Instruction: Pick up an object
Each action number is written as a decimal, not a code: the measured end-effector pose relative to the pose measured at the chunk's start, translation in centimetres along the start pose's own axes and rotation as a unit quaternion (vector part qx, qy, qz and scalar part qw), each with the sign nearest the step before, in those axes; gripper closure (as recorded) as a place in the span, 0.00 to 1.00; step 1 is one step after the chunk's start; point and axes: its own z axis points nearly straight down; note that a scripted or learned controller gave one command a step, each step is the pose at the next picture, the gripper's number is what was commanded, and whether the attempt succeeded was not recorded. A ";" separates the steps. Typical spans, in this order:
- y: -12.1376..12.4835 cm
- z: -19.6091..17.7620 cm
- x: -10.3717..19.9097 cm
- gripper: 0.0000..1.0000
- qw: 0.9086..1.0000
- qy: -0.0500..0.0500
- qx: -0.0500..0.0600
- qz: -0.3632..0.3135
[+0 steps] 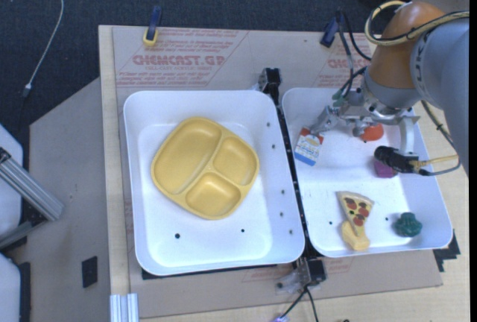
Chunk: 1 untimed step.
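Note:
The right bin [328,238] holds several small objects. A white, blue and red carton [308,147] lies at its left side. A toy pizza slice [355,218] and a green broccoli piece [408,224] lie near the front. My gripper [363,121] hangs low over the back of this bin, under the orange band [399,48] of the arm. An orange piece [371,133] sits just beneath the gripper, and a purple piece [384,167] lies a little nearer the front. The carton is just left of the gripper. I see nothing lifted.
The left bin [149,238] holds a yellow divided plate [206,168]. A black divider [287,156] runs between the bins. Cables [436,162] trail from the arm over the right bin's right side. Blue clamps [152,24] sit on the cardboard behind the bins.

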 end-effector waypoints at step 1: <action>0.4 -1.6 0.1 1.00 1.000 0.000 -0.006 -0.001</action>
